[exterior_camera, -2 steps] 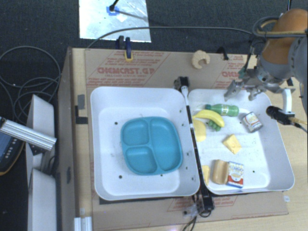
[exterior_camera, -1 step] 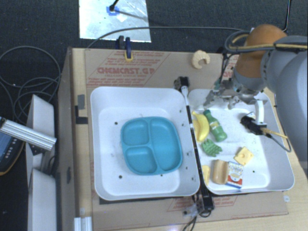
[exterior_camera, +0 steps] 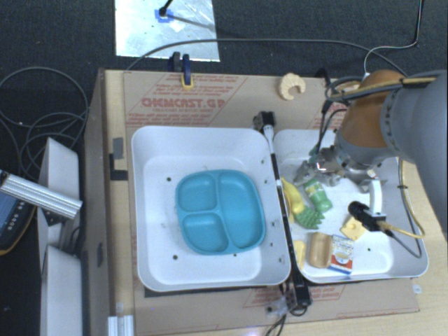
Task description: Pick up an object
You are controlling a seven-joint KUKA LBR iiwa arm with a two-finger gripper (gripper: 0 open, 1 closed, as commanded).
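In the right bin [exterior_camera: 399, 254], I am hovering my gripper [exterior_camera: 318, 170] just above the green toy [exterior_camera: 316, 203]. It is lying directly below me, long axis running toward the near rim, beside a banana [exterior_camera: 294, 198]. I cannot tell my gripper's state.

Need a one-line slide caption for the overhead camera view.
Gripper poised over green toy in the cluttered right bin; blue divided plate in left bin.

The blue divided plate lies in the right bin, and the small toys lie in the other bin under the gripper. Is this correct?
Not quite. The camera view shows the blue divided plate in the left bin. The small toys lie in the other bin, under the gripper.
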